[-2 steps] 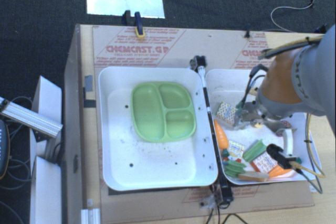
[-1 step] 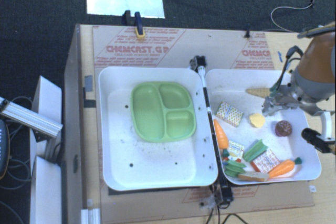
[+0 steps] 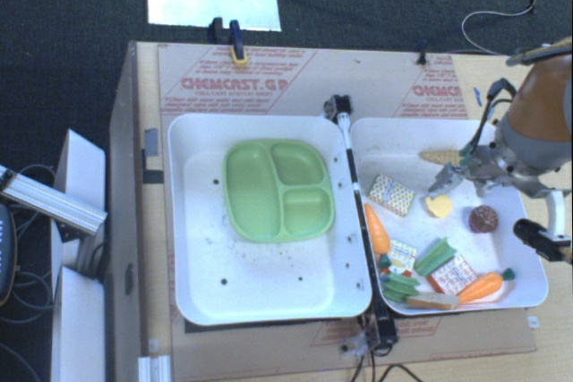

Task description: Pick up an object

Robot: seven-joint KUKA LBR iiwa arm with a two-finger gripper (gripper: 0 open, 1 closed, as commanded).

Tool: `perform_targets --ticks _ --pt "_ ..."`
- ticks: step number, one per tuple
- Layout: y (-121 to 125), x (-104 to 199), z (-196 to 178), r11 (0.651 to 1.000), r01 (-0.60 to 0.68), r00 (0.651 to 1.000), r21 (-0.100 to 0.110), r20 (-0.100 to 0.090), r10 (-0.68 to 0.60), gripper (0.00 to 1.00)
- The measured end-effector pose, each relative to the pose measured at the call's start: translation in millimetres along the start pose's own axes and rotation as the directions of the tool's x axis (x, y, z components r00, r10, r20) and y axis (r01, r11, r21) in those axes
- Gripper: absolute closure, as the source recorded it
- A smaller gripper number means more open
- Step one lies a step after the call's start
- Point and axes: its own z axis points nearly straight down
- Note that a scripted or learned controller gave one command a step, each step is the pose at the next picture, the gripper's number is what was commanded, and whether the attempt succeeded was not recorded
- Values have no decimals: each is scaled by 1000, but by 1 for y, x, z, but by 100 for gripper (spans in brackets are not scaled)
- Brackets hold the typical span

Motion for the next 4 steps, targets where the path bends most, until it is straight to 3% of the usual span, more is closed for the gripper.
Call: perform_targets --ticks 1,2,3,4 --pt "-19 -39 64 1000 1 1000 -1 0 -1 0" --pt "111 -49 80 1000 1 1000 -2 -3 -1 0" --pt "109 -51 71 1000 7 1000 8 0 -7 100" --pt "66 7 -61 1000 3 1000 -6 1 -3 100"
